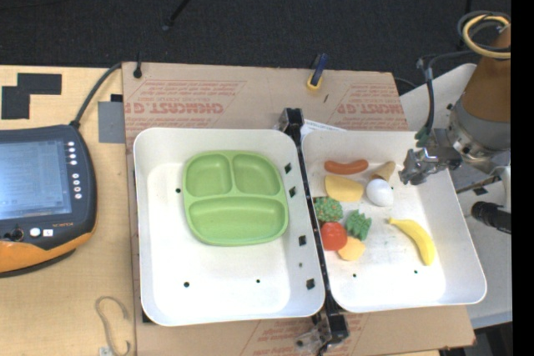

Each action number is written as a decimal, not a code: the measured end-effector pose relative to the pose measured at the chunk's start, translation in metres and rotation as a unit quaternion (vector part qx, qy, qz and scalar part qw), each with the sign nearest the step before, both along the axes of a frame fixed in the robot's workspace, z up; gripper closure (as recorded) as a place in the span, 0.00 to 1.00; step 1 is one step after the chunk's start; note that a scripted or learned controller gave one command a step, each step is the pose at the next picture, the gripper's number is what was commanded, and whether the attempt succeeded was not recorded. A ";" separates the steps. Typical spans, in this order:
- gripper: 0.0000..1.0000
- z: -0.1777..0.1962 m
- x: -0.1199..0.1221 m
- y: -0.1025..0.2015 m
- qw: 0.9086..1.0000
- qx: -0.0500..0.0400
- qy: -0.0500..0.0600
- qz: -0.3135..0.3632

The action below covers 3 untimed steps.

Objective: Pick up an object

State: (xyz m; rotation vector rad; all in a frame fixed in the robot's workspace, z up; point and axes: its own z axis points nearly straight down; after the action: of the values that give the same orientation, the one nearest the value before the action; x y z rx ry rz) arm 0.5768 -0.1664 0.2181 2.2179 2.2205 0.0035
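The right bin [450, 283] holds several toy foods. A red sausage [345, 166] lies at the back, with a tan wedge [385, 171] to its right. In front of them sit a yellow piece [344, 188] and a white egg [380, 193]. A banana [415, 238] lies toward the right. Broccoli [327, 208], a green leafy piece [359, 223], a red tomato [333, 236] and an orange piece [351, 249] cluster near the divider. My gripper [415, 167] hangs over the bin's back right part, just right of the wedge and egg. I see nothing held in it.
The left bin [158, 263] bears a green three-compartment plate [235, 198]. A tablet-like pendant [42, 183] lies at the far left of the bench. The arm's grey body with its orange band [488, 87] stands beyond the right bin's edge. A blue-and-yellow clamp [317, 72] sits at the back.
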 end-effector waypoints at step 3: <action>1.00 -0.002 -0.030 0.092 1.000 0.001 0.005 0.001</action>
State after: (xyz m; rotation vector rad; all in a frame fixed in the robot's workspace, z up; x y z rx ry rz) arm 0.5463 -0.0743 0.2163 2.2228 2.2283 -0.0043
